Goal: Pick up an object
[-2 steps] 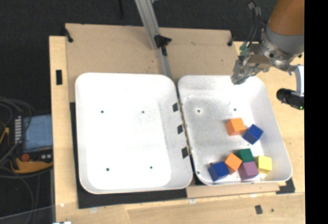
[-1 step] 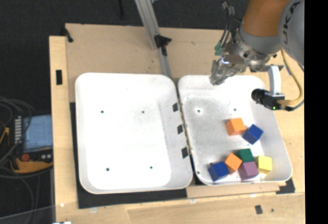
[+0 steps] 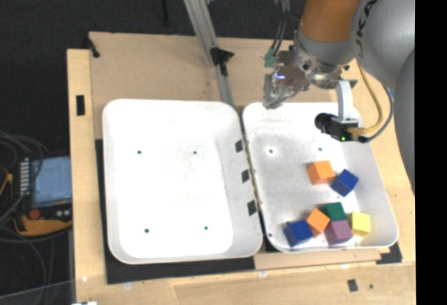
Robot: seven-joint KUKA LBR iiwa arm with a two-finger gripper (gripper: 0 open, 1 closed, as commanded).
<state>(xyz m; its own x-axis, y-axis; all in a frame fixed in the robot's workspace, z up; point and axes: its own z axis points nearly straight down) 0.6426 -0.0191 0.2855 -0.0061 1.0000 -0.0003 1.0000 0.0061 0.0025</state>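
Several small cubes lie in the right bin [image 3: 279,157]. An orange cube [image 3: 321,172] and a blue cube [image 3: 344,182] sit mid-right. Near the front edge cluster a blue cube [image 3: 298,232], an orange cube [image 3: 318,220], a green cube [image 3: 334,211], a purple cube [image 3: 339,232] and a yellow cube [image 3: 360,222]. My gripper [image 3: 274,100] hangs over the far left corner of the right bin, well away from the cubes. Nothing shows between its fingers.
The left bin [image 3: 171,178] lies beside the right one, joined by dark clips along the shared edge. A slanted metal pole [image 3: 201,21] rises behind the bins. A blue box with cables [image 3: 49,181] sits off the bench at the left.
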